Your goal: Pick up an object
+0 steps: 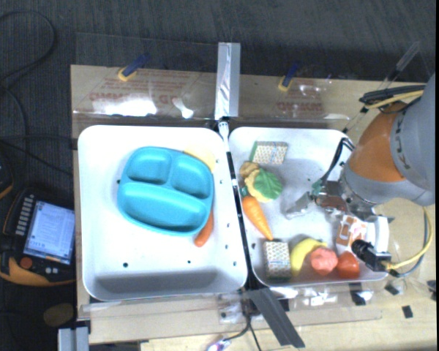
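My gripper (pixel 301 205) hangs low in the right bin (pixel 296 139), finger gap unclear, w/ the carrot (pixel 256 216) just left; I'd center over it before closing.

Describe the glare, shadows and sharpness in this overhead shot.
Camera view: glare streaks the clear panel behind the bins; the blue tray carries soft highlights; a grey shadow lies along the left bin near its front wall; the arm shades the right bin; the whole picture is slightly soft.
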{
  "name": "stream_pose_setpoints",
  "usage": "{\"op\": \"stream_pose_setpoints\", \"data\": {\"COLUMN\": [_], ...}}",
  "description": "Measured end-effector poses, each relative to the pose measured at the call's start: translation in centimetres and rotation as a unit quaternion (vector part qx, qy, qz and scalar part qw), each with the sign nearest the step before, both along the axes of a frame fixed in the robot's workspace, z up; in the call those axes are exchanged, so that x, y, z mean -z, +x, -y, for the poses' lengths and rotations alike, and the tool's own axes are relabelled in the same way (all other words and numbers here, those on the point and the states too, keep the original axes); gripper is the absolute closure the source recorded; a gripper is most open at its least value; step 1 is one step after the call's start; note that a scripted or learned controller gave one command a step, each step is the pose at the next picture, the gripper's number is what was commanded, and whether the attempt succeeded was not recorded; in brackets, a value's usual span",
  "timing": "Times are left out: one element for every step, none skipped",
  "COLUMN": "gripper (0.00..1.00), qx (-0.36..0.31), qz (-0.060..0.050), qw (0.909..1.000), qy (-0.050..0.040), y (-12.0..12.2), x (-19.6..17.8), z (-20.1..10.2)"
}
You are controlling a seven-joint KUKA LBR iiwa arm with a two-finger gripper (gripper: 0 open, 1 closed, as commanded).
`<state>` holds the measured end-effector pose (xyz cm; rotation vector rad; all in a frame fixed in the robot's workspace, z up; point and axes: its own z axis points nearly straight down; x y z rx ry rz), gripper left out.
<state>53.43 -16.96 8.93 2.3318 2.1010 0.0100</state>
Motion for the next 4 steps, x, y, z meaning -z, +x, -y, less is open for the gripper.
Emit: {"op": "stream_pose_setpoints", "data": {"gripper": [0.00,0.00,0.00,0.00], "qx": [0.053,0.076,0.096,0.092], "qz": [0.003,-0.004,0.004,-0.007], "qw": [0.9986,0.9971,0.9954,0.9957], "qy": [-0.0033,0.0070,-0.0033,0.0121], "y": [-4.6,-3.9,-4.6,-1.6], "x": [-0.1,-0.7,-0.1,0.1], "z": [-6.1,-0.7,-7.3,-1.0]}}
